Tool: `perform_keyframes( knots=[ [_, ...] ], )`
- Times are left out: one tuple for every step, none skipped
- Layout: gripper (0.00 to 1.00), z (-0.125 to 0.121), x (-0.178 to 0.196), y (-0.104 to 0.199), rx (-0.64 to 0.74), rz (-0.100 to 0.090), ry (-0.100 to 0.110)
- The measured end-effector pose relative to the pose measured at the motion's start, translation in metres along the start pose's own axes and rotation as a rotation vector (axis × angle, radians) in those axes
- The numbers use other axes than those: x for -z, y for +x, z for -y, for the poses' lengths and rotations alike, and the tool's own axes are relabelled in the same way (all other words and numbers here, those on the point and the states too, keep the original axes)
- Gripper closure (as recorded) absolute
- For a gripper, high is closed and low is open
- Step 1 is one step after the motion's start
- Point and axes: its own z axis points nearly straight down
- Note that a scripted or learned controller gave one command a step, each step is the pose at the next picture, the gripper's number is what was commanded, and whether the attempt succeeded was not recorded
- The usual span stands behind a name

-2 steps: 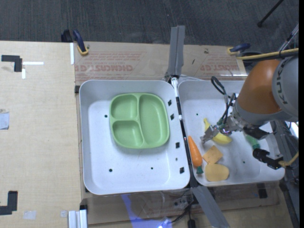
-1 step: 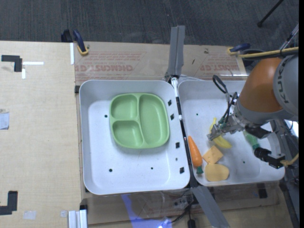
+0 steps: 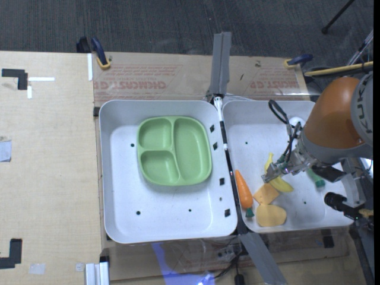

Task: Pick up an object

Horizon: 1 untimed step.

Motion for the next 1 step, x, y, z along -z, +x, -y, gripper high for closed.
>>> perform_keyframes(
  knots=[
    [1.00, -0.0697, 0.0714, 0.0321, -0.087, 0.002, 0.000]
  ],
)
